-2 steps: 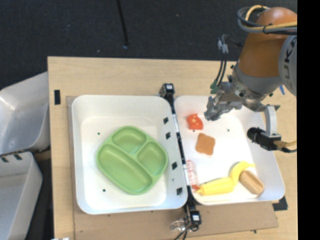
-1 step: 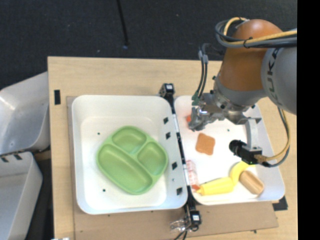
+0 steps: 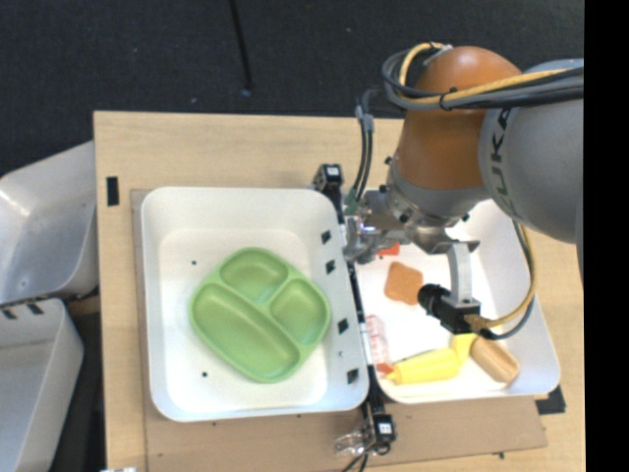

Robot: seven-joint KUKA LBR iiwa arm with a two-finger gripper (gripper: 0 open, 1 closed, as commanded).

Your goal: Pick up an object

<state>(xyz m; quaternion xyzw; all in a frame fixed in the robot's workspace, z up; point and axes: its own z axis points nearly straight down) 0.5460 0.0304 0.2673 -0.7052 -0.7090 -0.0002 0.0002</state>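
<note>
Orange block [image 3: 403, 283], yellow piece [image 3: 428, 366], right bin [image 3: 536, 362]

**Right bin crowded, left bin roomy at the edges**

The arm's orange wrist [image 3: 454, 116] hangs over the right bin [image 3: 526, 362], covering its upper half. Below it, an orange block [image 3: 403, 283], a yellow piece [image 3: 428, 366] and a tan piece [image 3: 494, 360] lie close together. In the left bin [image 3: 157, 264], a green divided plate [image 3: 259, 313] fills the middle; bare floor rings it.

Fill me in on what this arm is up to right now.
The arm's gripper hangs low over the right bin, near its left wall, beside an orange piece. A yellow item and a tan one lie at the near edge. Nothing looks grasped. The left bin holds a green divided plate.
</note>
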